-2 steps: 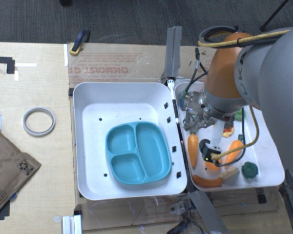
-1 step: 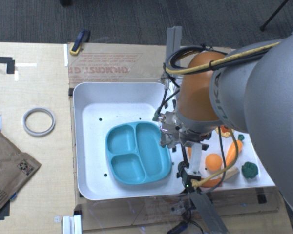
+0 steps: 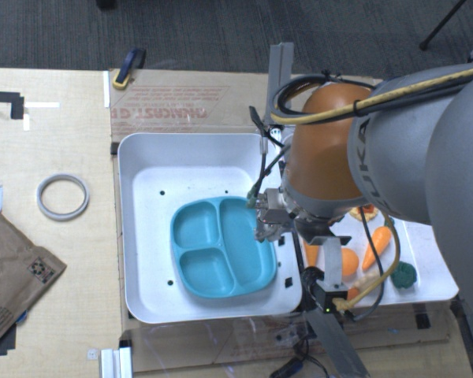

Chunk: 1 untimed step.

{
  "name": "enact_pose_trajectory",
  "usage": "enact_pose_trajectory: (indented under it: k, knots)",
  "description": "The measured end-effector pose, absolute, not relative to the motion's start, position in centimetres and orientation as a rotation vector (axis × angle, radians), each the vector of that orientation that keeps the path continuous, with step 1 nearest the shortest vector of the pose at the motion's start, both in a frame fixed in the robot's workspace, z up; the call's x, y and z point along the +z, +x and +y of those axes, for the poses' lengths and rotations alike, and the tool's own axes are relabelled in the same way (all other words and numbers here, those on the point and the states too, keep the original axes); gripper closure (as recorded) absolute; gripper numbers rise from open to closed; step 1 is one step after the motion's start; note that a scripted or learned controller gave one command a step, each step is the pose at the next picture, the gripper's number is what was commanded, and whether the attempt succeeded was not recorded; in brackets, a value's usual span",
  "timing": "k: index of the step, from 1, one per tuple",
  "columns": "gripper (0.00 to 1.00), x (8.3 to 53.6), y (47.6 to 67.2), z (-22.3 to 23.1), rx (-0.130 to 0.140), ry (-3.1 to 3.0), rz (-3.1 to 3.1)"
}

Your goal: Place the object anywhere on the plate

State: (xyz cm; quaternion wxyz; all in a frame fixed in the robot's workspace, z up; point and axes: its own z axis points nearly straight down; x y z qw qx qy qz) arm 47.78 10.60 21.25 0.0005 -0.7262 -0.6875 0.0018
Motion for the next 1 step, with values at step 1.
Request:
enact_pose_trajectory:
  k: [1]
  knots:
    - [1.0,29.71,55.02,13.6,0.007,-2.375,-2.058]
